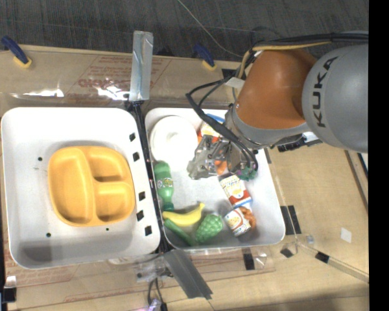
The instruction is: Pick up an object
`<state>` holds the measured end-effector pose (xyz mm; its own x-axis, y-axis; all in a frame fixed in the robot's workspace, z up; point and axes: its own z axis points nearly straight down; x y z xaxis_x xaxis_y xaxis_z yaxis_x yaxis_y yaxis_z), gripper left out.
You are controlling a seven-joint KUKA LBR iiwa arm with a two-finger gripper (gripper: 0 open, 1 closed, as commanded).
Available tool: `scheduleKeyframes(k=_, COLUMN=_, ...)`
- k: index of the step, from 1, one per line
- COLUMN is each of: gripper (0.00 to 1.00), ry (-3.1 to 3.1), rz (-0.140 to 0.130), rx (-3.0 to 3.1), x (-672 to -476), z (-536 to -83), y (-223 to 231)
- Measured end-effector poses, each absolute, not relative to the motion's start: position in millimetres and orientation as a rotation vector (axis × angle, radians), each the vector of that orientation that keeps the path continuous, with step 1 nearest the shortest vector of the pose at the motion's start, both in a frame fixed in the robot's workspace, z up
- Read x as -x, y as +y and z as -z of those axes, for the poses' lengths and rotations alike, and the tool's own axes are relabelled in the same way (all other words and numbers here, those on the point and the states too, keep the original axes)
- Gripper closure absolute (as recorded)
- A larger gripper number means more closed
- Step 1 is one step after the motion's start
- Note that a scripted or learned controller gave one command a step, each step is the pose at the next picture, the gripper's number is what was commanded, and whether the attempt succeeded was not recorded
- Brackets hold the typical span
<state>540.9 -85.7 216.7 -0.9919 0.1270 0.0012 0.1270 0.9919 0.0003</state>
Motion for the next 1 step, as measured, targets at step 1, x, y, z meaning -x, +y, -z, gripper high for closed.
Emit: scheduleKeyframes(k=1, gripper=1.00, ry=-3.121, rz=-0.003, rx=0.402, x=-597.6, z=-273.9, y=-125.5)
